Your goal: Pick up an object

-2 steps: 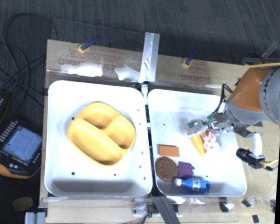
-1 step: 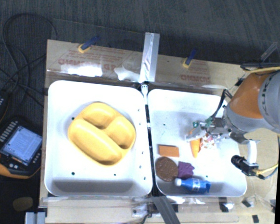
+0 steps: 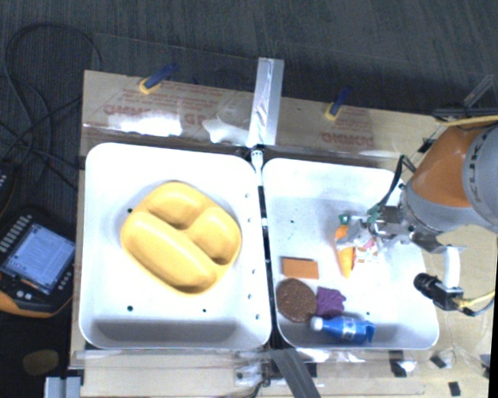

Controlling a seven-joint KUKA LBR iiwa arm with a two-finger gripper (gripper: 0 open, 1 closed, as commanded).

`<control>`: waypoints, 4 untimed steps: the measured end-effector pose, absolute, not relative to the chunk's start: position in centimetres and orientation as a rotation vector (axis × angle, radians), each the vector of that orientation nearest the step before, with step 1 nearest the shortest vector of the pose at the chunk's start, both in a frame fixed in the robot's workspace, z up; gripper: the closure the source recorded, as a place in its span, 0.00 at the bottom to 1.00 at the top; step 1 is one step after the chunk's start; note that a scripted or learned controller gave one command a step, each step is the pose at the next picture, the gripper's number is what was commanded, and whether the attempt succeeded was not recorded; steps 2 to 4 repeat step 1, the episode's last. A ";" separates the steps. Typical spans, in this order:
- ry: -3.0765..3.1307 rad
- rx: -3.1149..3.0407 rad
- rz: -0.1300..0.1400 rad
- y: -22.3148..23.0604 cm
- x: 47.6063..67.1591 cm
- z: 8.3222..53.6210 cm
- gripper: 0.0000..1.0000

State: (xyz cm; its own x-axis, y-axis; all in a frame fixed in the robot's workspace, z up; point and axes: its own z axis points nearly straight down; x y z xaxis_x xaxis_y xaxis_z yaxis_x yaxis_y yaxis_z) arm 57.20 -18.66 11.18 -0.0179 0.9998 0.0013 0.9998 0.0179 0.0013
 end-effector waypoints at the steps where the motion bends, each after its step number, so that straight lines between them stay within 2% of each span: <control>1: -2.188 -2.254 0.004 -12.5 59.7 19.6 1.00; 4: -2.188 -2.254 0.004 -12.5 59.7 19.6 1.00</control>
